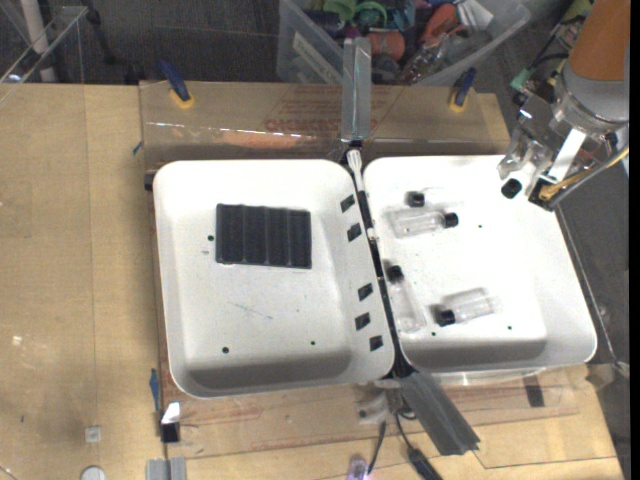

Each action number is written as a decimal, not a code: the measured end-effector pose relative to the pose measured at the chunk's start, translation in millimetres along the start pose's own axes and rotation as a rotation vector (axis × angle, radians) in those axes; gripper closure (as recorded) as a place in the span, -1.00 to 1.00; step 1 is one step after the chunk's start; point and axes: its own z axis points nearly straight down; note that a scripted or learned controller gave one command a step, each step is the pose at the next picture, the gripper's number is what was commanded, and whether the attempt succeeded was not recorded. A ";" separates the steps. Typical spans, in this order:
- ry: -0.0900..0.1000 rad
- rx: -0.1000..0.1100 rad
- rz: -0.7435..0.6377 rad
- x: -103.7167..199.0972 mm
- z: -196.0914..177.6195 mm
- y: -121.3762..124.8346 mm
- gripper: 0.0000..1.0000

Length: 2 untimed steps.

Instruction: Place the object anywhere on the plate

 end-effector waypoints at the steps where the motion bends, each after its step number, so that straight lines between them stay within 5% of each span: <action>1: 0.000 0.001 0.230 -2.2 -17.0 12.4 1.00; 2: 0.001 0.000 0.479 -8.0 -50.5 -2.0 1.00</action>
